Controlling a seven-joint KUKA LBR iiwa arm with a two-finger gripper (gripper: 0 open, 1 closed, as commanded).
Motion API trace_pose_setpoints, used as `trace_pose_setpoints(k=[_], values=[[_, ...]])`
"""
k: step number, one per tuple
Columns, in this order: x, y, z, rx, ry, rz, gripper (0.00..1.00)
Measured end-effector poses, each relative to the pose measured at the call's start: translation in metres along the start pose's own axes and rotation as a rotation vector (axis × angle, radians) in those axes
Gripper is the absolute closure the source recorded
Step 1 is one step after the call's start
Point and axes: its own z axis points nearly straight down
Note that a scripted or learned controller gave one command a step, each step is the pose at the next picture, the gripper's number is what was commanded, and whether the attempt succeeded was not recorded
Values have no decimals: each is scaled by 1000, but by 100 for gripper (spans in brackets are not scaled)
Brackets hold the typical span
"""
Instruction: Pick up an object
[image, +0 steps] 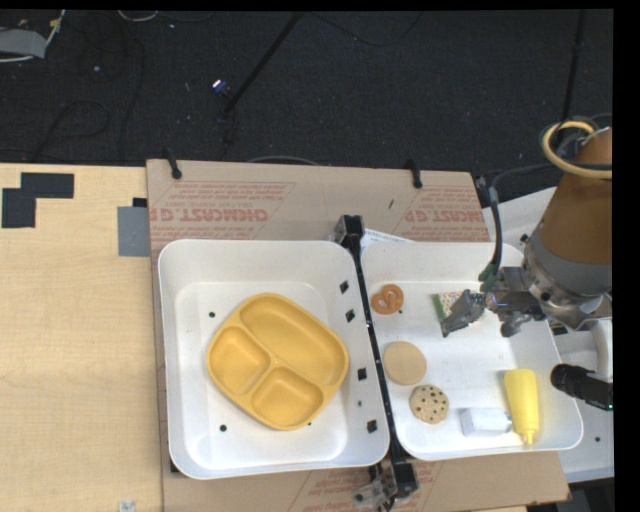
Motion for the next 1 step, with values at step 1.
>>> trace_pose_setpoints(k=[1], values=[[0,2,-5,-10,-1,-2,0]])
